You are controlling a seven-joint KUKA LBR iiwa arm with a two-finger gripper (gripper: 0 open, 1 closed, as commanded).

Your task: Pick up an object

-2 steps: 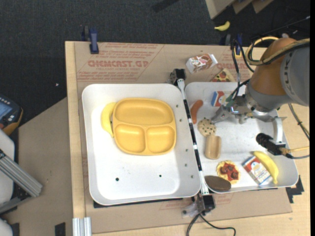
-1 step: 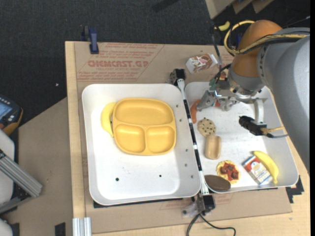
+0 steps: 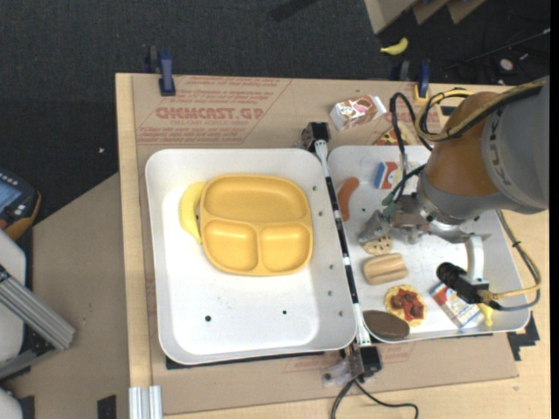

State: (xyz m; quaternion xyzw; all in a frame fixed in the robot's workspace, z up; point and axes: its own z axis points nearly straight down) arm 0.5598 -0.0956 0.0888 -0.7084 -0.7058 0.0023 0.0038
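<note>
Gripper (image 3: 382, 227) low in right bin (image 3: 502, 234), bread roll (image 3: 384, 268) just below

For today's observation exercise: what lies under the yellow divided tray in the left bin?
A yellow plate-like piece pokes out from under the yellow divided tray at its left edge. The tray covers the rest of it, so its full shape cannot be seen.

Bench (image 3: 218, 116) under two white bins (image 3: 236, 321)
</note>
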